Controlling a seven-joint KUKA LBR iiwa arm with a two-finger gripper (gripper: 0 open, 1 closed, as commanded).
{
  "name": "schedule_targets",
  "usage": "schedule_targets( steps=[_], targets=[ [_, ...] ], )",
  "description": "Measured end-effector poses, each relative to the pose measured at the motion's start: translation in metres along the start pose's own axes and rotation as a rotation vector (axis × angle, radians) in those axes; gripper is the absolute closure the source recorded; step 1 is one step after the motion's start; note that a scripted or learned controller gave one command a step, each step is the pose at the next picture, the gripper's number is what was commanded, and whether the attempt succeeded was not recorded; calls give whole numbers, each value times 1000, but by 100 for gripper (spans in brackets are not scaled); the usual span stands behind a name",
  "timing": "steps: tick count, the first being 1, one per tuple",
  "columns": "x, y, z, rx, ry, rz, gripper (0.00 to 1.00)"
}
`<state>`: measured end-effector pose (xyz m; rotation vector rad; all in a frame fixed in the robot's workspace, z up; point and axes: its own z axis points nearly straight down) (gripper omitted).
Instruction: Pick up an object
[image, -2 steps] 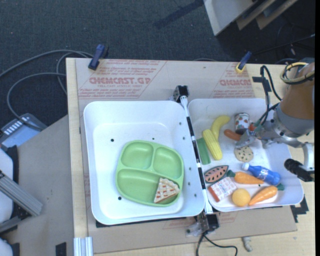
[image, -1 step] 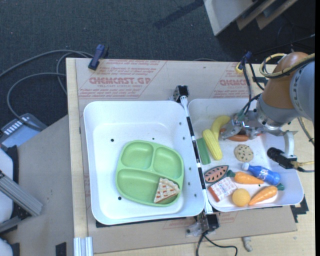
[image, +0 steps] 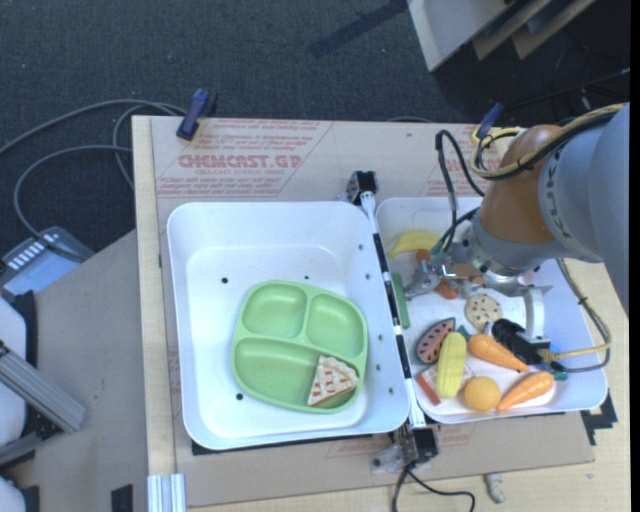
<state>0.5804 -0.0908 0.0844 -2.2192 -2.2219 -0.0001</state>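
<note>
Pincer hangs low in the right bin, near its far-left corner; whether it is wide or narrow I cannot tell. Banana lies just beside it toward the far edge, long axis running left-right. Corn lies nearer, pointing front-to-back.

1. Looks like a robotics lab: a grey arm reaches over a bench.
2. Two white bins sit clamped on it.
3. Loose cables trail across dark carpet.
</note>
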Motion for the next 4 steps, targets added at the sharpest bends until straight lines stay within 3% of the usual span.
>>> schedule_targets(
  steps=[1,2,3,4],
  targets=[
    [-31,80,3,30,5,-3,0],
    [-3,49,0,1,0,1,0],
    [-3,49,-10,-1,-1,0,100],
    [45,11,-101,-2,-1,0,100]
  ],
)
